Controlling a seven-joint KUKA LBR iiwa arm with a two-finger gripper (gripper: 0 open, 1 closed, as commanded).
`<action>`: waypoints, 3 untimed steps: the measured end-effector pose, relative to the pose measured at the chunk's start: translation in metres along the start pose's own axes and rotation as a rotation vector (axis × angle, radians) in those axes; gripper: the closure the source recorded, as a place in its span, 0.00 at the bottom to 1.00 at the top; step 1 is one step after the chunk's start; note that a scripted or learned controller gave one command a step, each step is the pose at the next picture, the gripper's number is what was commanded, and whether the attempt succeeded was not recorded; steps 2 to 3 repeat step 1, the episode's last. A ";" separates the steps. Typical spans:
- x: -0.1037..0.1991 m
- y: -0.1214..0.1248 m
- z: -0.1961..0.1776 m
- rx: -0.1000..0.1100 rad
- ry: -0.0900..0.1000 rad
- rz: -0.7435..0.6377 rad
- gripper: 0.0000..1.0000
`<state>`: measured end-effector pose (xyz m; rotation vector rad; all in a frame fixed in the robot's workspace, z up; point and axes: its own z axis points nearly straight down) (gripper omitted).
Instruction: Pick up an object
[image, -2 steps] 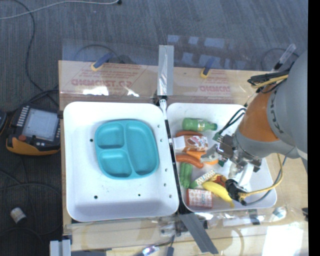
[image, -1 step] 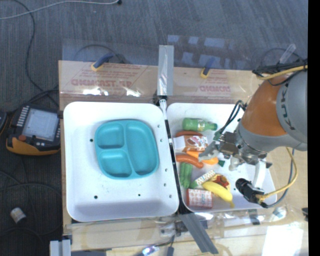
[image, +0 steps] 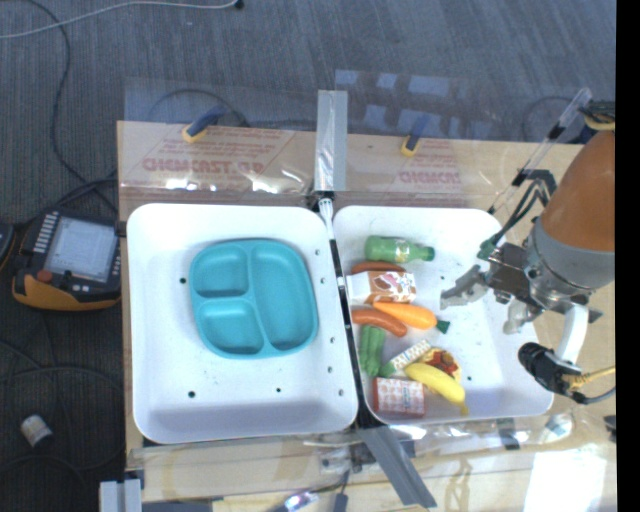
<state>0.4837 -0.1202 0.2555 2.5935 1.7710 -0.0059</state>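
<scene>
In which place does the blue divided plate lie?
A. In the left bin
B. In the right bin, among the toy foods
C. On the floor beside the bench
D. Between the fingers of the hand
A: the blue divided plate lies flat in the left bin, while the toy foods are crowded in the right bin.

The hand (image: 487, 297) hangs above the right bin (image: 470, 228), beside the carrot (image: 403, 316).
</scene>
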 end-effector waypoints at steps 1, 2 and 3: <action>0.014 0.014 0.129 0.005 0.002 0.131 0.00; 0.014 0.014 0.129 0.005 0.002 0.131 0.00; 0.014 0.014 0.129 0.005 0.002 0.131 0.00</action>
